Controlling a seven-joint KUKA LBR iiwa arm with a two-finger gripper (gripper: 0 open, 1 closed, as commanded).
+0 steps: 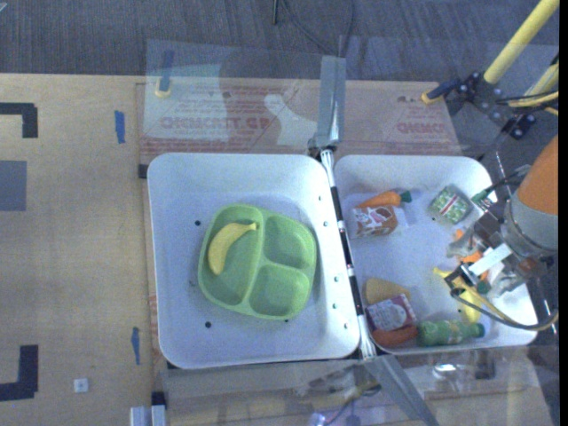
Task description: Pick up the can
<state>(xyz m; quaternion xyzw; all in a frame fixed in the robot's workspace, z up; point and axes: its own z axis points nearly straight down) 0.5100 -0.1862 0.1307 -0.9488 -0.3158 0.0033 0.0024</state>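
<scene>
The can (450, 205), small with a green and white label, lies on its side near the back of the right bin (417, 171). My gripper (473, 276) hangs low over that bin's right side, roughly a hand's width in front of the can and slightly to its right. Cables and small orange and green parts crowd the gripper's tip. Nothing shows as held in it.
The right bin also holds a carrot (384, 200), a brown carton (374, 222), a yellow wedge (384, 288), a red and white packet (391, 312) and a green bottle (451, 331). In the left bin (169, 238), a banana (225, 242) lies on a green divided plate (266, 269).
</scene>
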